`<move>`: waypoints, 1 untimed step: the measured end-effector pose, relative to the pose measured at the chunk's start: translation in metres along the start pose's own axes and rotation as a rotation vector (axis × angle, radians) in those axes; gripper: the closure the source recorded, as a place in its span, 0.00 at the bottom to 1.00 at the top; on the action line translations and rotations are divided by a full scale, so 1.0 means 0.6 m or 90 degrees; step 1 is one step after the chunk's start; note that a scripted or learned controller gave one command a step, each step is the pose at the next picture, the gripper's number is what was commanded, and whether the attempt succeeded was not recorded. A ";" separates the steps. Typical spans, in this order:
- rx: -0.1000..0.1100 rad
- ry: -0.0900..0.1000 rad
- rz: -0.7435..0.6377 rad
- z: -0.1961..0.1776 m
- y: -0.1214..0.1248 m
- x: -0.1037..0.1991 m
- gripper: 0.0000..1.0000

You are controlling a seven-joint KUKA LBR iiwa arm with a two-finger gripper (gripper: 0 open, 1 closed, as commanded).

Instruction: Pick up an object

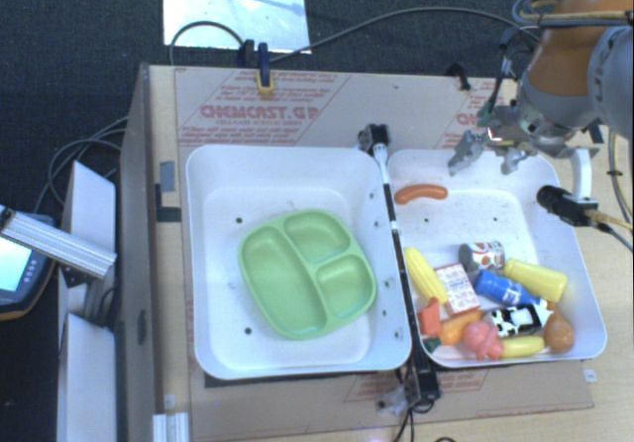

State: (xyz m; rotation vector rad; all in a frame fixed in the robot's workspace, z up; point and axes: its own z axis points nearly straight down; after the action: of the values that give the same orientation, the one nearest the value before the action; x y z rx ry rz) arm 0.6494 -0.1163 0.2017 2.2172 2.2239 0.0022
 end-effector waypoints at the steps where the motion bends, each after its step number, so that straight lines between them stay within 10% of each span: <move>1: 0.002 0.000 0.001 0.104 -0.088 -0.014 0.00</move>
State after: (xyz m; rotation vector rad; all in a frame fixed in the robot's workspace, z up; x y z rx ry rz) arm 0.5969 -0.1251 0.1393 2.2205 2.2233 -0.0010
